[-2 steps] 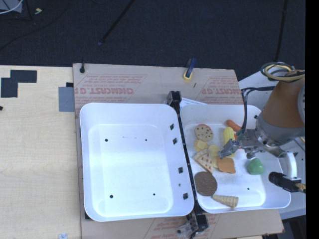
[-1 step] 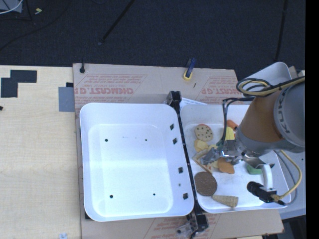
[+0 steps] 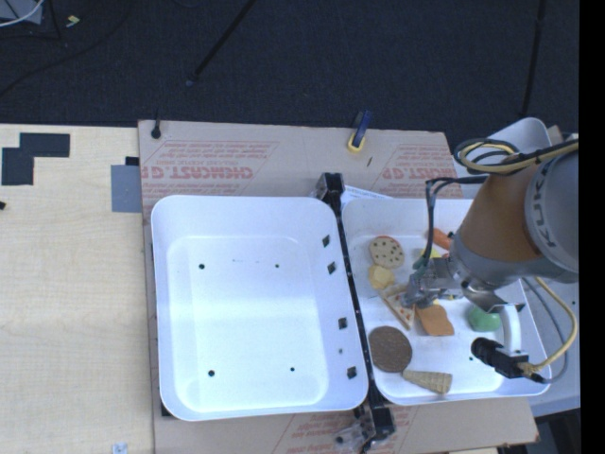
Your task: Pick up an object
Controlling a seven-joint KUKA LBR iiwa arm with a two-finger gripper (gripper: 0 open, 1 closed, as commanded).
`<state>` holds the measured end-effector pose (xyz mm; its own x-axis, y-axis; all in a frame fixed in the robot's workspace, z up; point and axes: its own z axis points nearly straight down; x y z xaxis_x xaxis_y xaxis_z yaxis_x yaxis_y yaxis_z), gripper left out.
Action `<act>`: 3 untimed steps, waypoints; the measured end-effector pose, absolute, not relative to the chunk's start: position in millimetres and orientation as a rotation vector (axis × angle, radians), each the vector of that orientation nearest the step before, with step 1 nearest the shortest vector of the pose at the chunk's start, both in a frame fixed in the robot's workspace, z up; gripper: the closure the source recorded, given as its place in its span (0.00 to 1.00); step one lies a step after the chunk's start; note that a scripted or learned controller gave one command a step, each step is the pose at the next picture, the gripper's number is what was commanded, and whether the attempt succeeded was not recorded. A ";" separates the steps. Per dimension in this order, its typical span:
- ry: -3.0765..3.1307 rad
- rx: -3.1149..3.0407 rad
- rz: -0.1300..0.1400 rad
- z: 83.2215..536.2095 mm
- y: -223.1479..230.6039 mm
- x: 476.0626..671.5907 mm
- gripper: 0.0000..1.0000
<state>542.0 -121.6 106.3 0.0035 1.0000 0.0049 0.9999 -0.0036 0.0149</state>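
Observation:
My gripper [image 3: 422,289] hangs low over the middle of the right bin [image 3: 444,214], on the grey arm that reaches in from the right. Right under and beside it lie a tan wedge [image 3: 398,308] and an orange block [image 3: 436,323]. To its left sit a speckled round cookie [image 3: 386,251] and a small yellow piece [image 3: 381,276]. A brown disc [image 3: 389,347] and a waffle cone [image 3: 428,380] lie nearer the front. Nothing can be made out between the gripper's tips.
A green object [image 3: 485,318] lies to the right of the gripper, partly under the wrist, and an orange stick [image 3: 438,239] pokes out behind it. The left bin [image 3: 180,253] stands beside the right one, with a black divider [image 3: 342,282] between them.

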 end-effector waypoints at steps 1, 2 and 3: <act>2.228 2.211 0.009 192.6 -39.3 584.6 1.00; 2.227 2.215 0.001 187.3 22.9 632.9 1.00; 2.226 2.219 -0.002 187.1 82.2 644.1 1.00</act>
<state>644.1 82.2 187.1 -0.0029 1.0000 0.0002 1.0000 0.0029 -0.0017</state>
